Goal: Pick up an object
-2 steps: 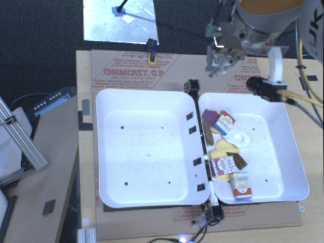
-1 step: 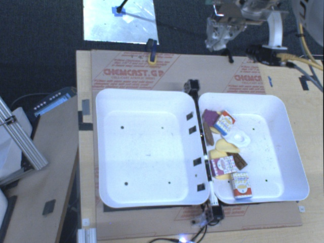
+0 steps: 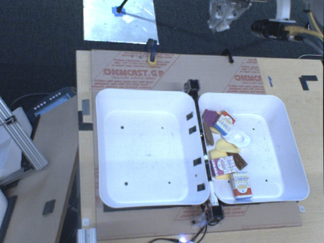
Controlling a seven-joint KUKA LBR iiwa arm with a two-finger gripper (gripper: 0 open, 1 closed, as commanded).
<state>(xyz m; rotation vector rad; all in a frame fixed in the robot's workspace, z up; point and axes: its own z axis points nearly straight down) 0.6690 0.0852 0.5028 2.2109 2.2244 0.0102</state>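
Note:
The right bin holds a cluster of small items along its left side. Among them are a purple packet, a red and white carton, a white round piece and a yellow piece. Nearer the front lie a maroon packet, a brown bar and a red and white box. My gripper hangs high at the top of the view, beyond the bench's far edge and well away from the items, with nothing seen in it.
The left bin adjoins the right one, with black clips along the shared rim. A shiny metal plate lies on the dark floor at the back. A yellow clamp stands behind the bins. An aluminium rail leans at the left.

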